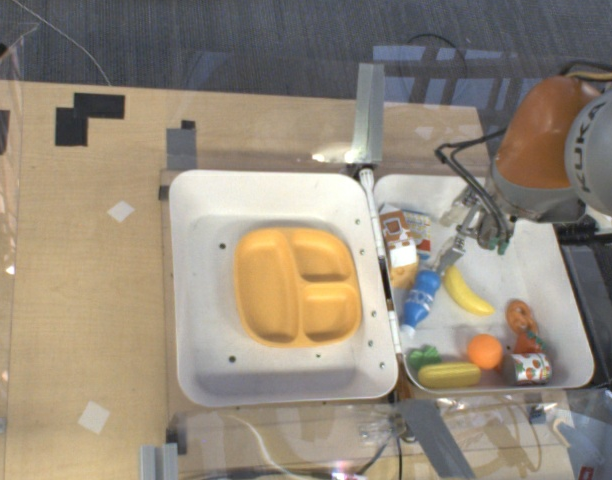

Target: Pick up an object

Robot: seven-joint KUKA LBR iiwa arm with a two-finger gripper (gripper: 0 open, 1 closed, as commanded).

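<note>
My gripper (453,236) hangs over the middle of the right bin (576,328), open, with nothing between its fingers. Just below and left of it lies a blue bottle (419,299) with a white cap end. A yellow banana (469,293) lies just below and right of the fingertips. Left of the gripper, a brown and white snack box (395,229) and a small carton (402,261) sit against the bin's left wall.
The right bin's front holds an orange ball (484,350), a yellow vegetable (448,374), a green piece (422,356), a red-white carton (531,368) and an orange toy (519,316). A yellow divided tray (296,286) lies in the left bin (201,268).
</note>
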